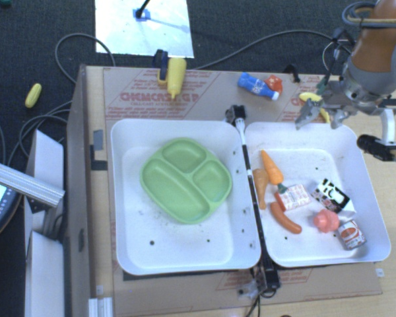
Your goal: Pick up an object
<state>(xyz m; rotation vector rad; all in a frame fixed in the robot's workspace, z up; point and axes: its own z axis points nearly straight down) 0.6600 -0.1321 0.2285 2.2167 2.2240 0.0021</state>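
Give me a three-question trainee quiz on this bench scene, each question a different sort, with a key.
1. True or false: the green divided plate lies in the right bin.
2. Multiple choice: the gripper is seen
A. low inside the left bin
B. above the far edge of the right bin, near the yellow item
C. touching the green divided plate
3. Fill in: the carrot lies in the ____ bin.

Key: 1 false, it lies in the left bin; 2 B; 3 right.
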